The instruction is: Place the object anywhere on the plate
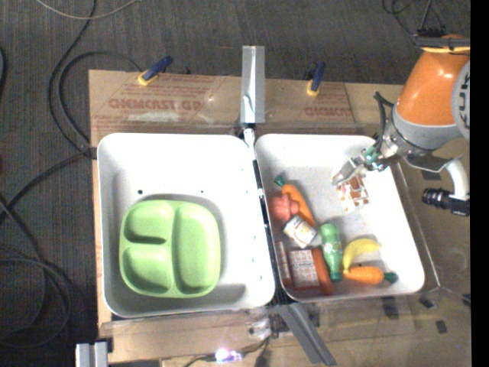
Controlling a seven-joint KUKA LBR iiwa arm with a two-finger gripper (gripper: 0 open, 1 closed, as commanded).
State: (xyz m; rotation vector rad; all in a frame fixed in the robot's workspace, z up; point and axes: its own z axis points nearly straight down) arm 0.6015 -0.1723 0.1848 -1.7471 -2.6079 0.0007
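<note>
Green plate (172, 248), a three-compartment tray, lies in the left bin (114, 159) toward its front edge, well to the left of the jaws and across the divider between the two bins; nothing is seen resting on it. Moving right, the right bin (313, 151) holds a cluster of toy foods along its left and front sides, all below and left of the jaws: an orange-red item near the divider, a small white carton (299, 231), a flat brown packet (303, 268), a green bottle (331, 251), a banana (359, 248) and a carrot (365, 275). Further right, the gripper (365, 163) hangs over the upper right part of that bin, with a small white-and-orange packet (352, 194) directly beneath its tip. The packet appears tilted and touching or nearly touching the fingertips, but whether the jaws are closed on it or merely above it cannot be told from this view; their opening is likewise not discernible. Assessment: the object looks to be at the pick or early lift stage. To do the step well, the hold should be confirmed before travel, the packet raised clear of the bin wall and the central divider, carried left without swinging, and lowered over the middle of the plate before release, so that it settles inside a compartment rather than on the rim.
</note>
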